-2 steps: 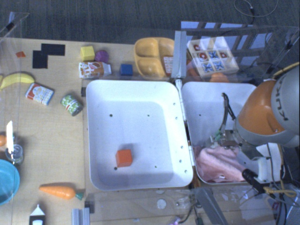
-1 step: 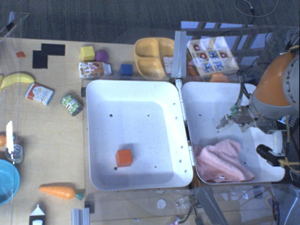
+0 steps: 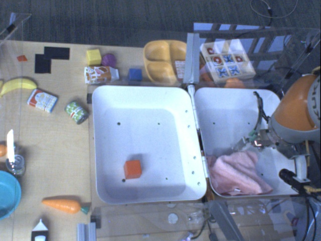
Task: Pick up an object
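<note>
- Here the gripper (image 3: 252, 140) hangs low in the right bin (image 3: 225, 104), just above the pink cloth (image 3: 235, 173).
- I cannot tell how its jaws stand.
- The orange cube (image 3: 133, 168) lies in the left bin (image 3: 145, 109), well apart.

Wooden bench (image 3: 55, 149) bears two white bins (image 3: 108, 134), banana (image 3: 17, 86), carrot (image 3: 62, 205).

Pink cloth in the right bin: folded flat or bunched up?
Bunched up. The pink cloth lies in a rumpled heap with visible creases in the right white bin's front corner.
</note>
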### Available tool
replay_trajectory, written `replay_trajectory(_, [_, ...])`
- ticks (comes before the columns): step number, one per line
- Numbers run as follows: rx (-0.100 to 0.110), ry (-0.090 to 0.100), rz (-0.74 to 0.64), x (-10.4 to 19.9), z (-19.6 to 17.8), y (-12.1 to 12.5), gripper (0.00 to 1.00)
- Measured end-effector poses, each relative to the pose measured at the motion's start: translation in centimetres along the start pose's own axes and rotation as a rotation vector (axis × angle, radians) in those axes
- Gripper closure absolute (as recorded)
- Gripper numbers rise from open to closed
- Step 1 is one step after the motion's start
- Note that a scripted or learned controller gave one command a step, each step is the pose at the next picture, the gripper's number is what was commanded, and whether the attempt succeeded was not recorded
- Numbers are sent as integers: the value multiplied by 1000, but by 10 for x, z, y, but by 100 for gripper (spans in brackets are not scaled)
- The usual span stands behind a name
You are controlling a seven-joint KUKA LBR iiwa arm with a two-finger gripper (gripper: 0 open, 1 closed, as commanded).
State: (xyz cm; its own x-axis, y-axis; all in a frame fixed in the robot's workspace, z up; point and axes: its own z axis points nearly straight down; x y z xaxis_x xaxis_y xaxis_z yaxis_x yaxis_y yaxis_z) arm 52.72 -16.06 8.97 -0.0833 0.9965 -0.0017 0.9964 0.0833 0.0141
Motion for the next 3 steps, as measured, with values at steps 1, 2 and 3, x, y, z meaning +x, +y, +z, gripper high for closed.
replay_trajectory(1, [7, -1, 37, -28, -6, -39, 0])
replay_trajectory(2, [-4, -3, 7, 33, -1, -15, 0])
replay_trajectory(3, [-13, -7, 2, 33, -12, -10, 100])
